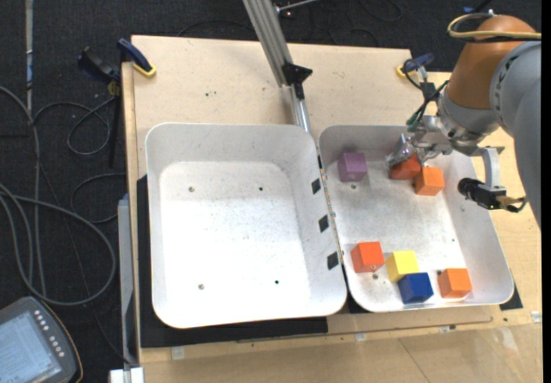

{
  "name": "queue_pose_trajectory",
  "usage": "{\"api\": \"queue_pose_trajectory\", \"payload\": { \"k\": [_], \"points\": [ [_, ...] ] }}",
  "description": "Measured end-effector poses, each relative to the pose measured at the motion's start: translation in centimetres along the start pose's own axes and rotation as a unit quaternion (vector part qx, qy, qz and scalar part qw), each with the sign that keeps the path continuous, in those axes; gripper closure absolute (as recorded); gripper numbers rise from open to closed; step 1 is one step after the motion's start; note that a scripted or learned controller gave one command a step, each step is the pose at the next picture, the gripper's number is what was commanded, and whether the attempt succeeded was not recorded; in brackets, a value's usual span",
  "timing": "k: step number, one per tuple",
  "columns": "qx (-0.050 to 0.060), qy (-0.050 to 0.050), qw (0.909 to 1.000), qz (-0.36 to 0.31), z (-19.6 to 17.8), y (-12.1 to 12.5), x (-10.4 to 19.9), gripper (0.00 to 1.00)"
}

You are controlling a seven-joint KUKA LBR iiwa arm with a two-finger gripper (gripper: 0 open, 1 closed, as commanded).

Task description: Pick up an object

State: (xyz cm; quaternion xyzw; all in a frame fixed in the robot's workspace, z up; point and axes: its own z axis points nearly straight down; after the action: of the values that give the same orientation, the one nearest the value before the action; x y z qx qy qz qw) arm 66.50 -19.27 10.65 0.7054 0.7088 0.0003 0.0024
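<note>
Red-orange block (403,169) sits in the right bin (482,239), upper part near the far wall, touching or just beside an orange cube (429,180) on its right. Gripper (408,153) is low right over the red-orange block, at its top-left edge; arm (495,84) comes in from the right. Finger state: can't tell, tips are blurred into the block and wrist hardware. Can't confirm block is between fingers, so not calling it held.

Step, as judged: descent/grasp attempt on the red-orange block, lift not yet done. Next move needs fingers to straddle that block alone, clamp, then rise straight up. Risk: orange cube is tight against it, so a finger may land on it or nudge both; bin wall close behind limits room.

Other stuff in right bin: purple cube (351,166) to the left, near the divider, apart from the gripper. Near edge cluster: orange cube (368,256), yellow cube (401,264), blue cube (416,287), another orange cube (455,282), all well apart from the grasp spot, not in the way. Left bin (164,200) holds no blocks. Metal pole (263,15) slants in from top to the bins' junction.
</note>
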Motion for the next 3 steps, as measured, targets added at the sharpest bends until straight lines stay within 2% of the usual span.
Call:
{"api": "queue_pose_trajectory", "payload": {
  "k": [3],
  "points": [
    [-0.001, 0.000, 1.0000, 0.001, -15.0, 1.4, -0.2, 1.00]
  ]
}}
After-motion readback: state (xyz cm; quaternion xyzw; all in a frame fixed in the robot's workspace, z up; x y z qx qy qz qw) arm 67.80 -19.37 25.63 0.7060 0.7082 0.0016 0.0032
